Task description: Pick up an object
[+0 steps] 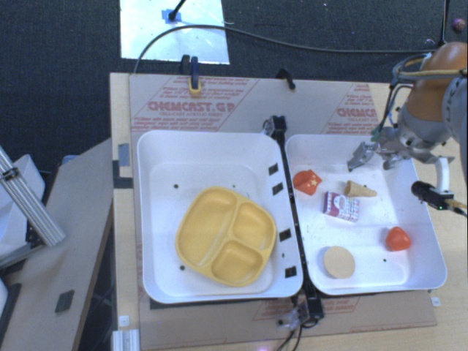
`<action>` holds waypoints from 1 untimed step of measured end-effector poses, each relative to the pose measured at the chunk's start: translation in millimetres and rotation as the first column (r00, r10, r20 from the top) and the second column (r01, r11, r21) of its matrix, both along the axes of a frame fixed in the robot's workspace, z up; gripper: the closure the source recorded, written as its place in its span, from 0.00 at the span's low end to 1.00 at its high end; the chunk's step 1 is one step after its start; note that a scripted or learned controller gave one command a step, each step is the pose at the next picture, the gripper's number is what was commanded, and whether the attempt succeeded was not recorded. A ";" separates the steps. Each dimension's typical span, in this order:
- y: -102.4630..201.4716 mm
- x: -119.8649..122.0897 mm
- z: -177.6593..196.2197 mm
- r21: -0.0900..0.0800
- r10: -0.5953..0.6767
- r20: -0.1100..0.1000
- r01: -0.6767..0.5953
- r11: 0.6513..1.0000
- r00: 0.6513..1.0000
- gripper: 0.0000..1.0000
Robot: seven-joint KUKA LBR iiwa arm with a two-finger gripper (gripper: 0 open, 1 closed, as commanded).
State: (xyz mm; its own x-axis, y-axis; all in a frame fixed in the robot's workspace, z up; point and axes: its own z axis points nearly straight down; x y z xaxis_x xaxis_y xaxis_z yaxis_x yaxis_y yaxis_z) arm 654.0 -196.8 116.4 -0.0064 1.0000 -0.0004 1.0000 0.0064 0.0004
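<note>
The right bin [420, 273] holds a red chunk [308, 182], a tan cone [360, 190], a small maroon-and-white carton [341, 206], a red-orange piece [397, 238] and a flat tan disc [338, 262]. My gripper [374, 159] hangs over the back of this bin, just above and right of the cone. It is open, its two grey fingers [357, 157] spread apart with nothing between them. The grey arm with its orange band [441, 61] comes in from the upper right.
The left bin [157, 196] holds a yellow divided plate [226, 235]. A black divider with clips [287, 196] runs between the bins. A black part on a cable [430, 194] sticks out over the right bin's right side.
</note>
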 end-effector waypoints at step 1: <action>0.7 0.7 -32.7 0.000 0.001 0.001 -0.001 1.000 1.000 0.00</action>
